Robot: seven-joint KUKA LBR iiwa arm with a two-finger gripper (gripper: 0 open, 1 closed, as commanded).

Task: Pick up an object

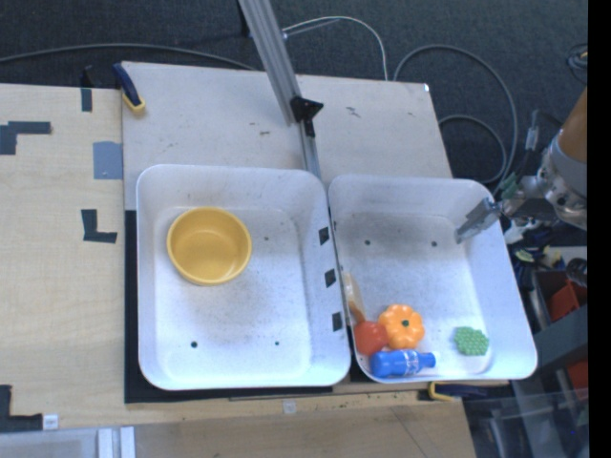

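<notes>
The right bin (pixel 420 227) holds a small orange pumpkin (pixel 402 325), a red piece (pixel 368 337) touching its left side, and a blue bottle (pixel 402 362) lying just in front of them. A green knobbly piece (pixel 470 341) lies apart near the front right corner. A thin tan stick (pixel 354 299) rests along the left wall. A yellow bowl (pixel 208 245) stands upright in the left bin (pixel 286 351). My gripper (pixel 476 218) hangs over the right bin's far right rim, well away from all the objects, with nothing seen in it.
A slanted grey metal pole (pixel 274 46) with a black clamp (pixel 305 109) ends at the gap between the bins' far edges. Cables (pixel 430 65) loop on the dark floor behind. A blue and yellow clip (pixel 129 88) lies at the bench's far left.
</notes>
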